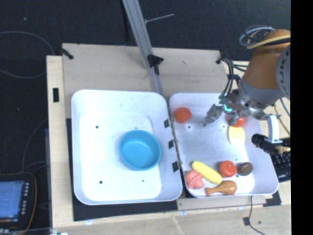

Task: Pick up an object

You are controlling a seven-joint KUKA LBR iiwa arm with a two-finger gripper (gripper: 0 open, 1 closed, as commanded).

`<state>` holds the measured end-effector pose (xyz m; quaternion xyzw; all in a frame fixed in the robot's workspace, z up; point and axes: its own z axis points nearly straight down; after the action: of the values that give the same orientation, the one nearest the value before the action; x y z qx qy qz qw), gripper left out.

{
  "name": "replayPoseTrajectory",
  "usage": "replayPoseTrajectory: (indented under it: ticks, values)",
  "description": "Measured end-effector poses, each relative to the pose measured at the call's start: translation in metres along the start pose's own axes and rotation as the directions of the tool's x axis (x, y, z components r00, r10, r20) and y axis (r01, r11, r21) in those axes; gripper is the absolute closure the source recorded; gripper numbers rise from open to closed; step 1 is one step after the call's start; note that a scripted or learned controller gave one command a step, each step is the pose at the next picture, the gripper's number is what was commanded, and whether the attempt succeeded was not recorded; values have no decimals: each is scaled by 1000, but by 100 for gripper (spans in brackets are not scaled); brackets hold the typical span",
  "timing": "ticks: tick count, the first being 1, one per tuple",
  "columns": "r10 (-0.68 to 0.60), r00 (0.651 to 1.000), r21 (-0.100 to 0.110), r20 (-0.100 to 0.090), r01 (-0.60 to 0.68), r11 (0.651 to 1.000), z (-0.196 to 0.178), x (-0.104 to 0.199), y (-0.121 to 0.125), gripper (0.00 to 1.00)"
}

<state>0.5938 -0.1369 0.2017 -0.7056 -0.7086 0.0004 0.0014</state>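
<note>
Two white bins are set side by side on the bench. In the left bin a blue bowl is seen, standing upright near the middle. In the right bin some toy foods are kept. The gripper is held over the top part of the right bin, at the end of the grey and orange arm. It cannot be told if the gripper is spread or pressed together, and nothing can be seen being held. Just below the gripper a pale yellow piece is laid flat, with a small red bit at its top end. Its long side is pointed up and down the picture, a little tilted. An orange ball is found to the left, well apart. Near the bottom edge a yellow banana is laid slanting from upper left to lower right, beside a pink toy, a red tomato, a brown lump and a brown drumstick laid sideways.
</note>
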Motion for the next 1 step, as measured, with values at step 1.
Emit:
replayPoseTrajectory:
  ticks: [1]
  values:
    - [0,1000,-4,0,0,1000,-2,0,1,0]
